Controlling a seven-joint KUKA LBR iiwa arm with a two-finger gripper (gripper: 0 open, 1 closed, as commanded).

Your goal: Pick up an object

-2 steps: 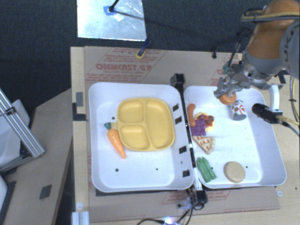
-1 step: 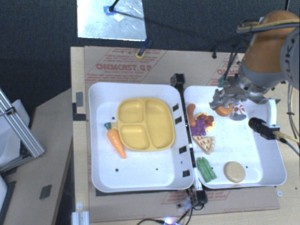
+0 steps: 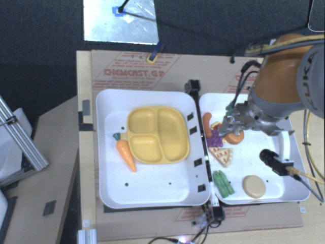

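White R bin (image 3: 284, 189) – pincer (image 3: 229, 127) near L wall, grip state unclear – open floor behind.

A robot laboratory bench is shown.
Two white bins (image 3: 152, 98) are fixed on a cardboard-covered bench (image 3: 134, 70); an aluminium frame (image 3: 20, 139) is seen at 9 o'clock.

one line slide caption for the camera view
End effector over toy food in right bin; yellow divided plate and carrot in left bin.
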